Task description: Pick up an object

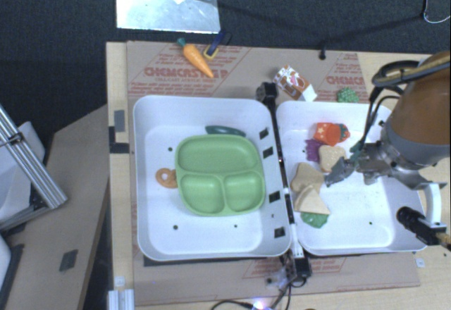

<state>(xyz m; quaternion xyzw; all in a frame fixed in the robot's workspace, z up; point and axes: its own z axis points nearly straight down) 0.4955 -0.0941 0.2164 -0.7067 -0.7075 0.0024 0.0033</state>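
Objects for picking lay clustered in the left half of the right bin [380,242]: a red-orange piece [330,132] at the top, a purple piece [312,150] just below and left of it, a pale tan piece [330,157] beside that, two tan wedge-shaped pieces [307,187] lower down, and a green piece [316,219] touching the lowest wedge. The gripper [338,173] hung low over this cluster, reaching in from the right beneath the grey arm [416,125]; its dark tip lay just right of the wedges and just below the pale tan piece, near enough to look as if touching, though contact could not be confirmed. Whether the claw stood open or closed could not be told from this view, and nothing was visibly held in it. Judged from this, the pick was not yet done: the approach appeared nearly complete, while closing on a piece and lifting it remained. The left bin [151,227] held a green divided plate [217,173], a small ring-shaped brown item [166,177] and a dark green piece [225,130] at the plate's upper rim. A toy carrot [197,60] and a small printed packet [292,82] lay on the bench [176,72] beyond the bins.
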